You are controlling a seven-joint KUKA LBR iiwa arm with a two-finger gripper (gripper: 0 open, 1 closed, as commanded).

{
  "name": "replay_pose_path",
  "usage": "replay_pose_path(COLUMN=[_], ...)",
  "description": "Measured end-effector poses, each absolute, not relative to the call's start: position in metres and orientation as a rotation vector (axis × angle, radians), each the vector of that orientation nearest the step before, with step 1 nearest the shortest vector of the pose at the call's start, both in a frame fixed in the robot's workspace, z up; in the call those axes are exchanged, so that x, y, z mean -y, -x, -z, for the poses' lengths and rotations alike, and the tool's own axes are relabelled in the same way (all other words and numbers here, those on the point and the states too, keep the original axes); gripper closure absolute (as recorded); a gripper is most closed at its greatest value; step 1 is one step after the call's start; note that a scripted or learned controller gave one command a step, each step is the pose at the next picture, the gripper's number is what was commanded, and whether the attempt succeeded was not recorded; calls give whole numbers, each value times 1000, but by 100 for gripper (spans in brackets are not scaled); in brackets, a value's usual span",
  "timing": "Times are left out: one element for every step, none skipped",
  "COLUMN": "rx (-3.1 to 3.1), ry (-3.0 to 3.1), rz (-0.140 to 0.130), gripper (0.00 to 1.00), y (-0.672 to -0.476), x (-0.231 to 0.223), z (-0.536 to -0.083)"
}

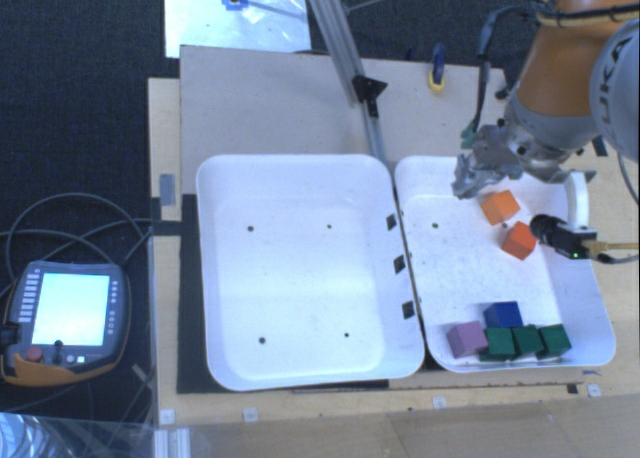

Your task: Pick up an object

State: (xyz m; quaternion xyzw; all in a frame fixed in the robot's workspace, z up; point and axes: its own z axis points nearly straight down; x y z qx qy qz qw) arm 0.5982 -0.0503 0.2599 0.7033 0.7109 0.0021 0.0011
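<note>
The arm reaches in from the right, and its pincer (472,178) hangs over the far part of the right bin (440,276), close to the far rim. From this slanted view I cannot tell how wide the pincer is set, and nothing can be seen caught in it.

The things worth picking all lie in that right bin. An orange block (499,207) sits just right of and a little nearer than the pincer, and a second orange block (518,240) lies just beyond it, nearer still and to the right. Along the near rim a purple block (465,338), a blue block (503,314) and two green blocks (520,342) are bunched together, touching or nearly so. The left bin (290,266) holds no blocks. A handheld control panel (62,321) rests on the floor left of the desk (270,96).

In my judgement the nearest orange block is the likely target, and the risks follow from that. The pincer seems set off to the left of the block, so a straight drop could land beside it or clip one corner and push it toward its neighbour. The block lies turned at an angle, which may let it twist out as the pincer closes. The bin's far wall is close too, and could be struck.
</note>
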Motion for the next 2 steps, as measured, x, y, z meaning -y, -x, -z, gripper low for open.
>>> replay_pose_path(rx=[-2233,-2234], ry=[-2209,-2212], rz=[-6,-2], gripper=[100,100], y=[-607,-602], x=[-3,-59], z=[-263,-245])
